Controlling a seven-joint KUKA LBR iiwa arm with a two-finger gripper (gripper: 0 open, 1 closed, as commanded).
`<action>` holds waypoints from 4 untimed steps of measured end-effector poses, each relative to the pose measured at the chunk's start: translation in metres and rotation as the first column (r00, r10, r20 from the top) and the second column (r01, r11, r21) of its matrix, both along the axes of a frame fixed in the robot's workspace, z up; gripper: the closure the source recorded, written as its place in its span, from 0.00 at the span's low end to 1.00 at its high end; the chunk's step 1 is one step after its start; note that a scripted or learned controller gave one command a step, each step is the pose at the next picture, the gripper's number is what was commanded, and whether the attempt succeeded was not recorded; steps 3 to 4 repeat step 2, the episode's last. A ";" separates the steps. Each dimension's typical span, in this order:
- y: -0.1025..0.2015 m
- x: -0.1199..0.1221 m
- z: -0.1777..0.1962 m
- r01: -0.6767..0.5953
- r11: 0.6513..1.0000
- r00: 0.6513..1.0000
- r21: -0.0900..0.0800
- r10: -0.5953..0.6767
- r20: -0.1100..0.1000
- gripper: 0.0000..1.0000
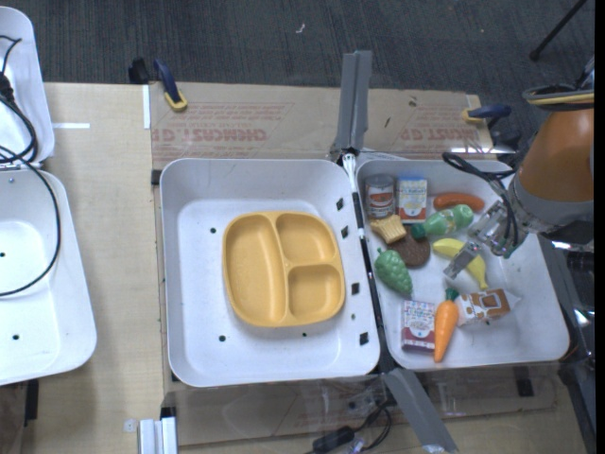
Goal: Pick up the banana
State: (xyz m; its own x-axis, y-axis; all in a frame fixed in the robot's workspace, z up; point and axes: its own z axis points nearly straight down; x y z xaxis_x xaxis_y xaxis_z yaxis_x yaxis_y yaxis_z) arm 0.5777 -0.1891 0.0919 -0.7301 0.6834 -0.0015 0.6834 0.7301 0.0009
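I see metal two-finger hand (470, 256) low in right white bin (548, 334), touching yellow plastic banana (477, 270); finger spread: can't tell.

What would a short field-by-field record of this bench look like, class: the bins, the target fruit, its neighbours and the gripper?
left bin: holds a yellow divided tray
right bin: holds mixed toy food
banana: yellow, lying in the right bin, partly under the gripper
gripper: low over the banana; grasp unclear
near banana: carrot, green vegetable, can, brown cookie
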 end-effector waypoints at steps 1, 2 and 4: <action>-0.001 0.001 0.010 0.005 1.000 1.000 -0.001 -0.005 0.005 1.00; 0.026 0.029 0.096 0.316 0.949 0.949 -0.001 -0.316 0.002 1.00; 0.026 0.029 0.096 0.316 0.949 0.949 -0.001 -0.316 0.002 1.00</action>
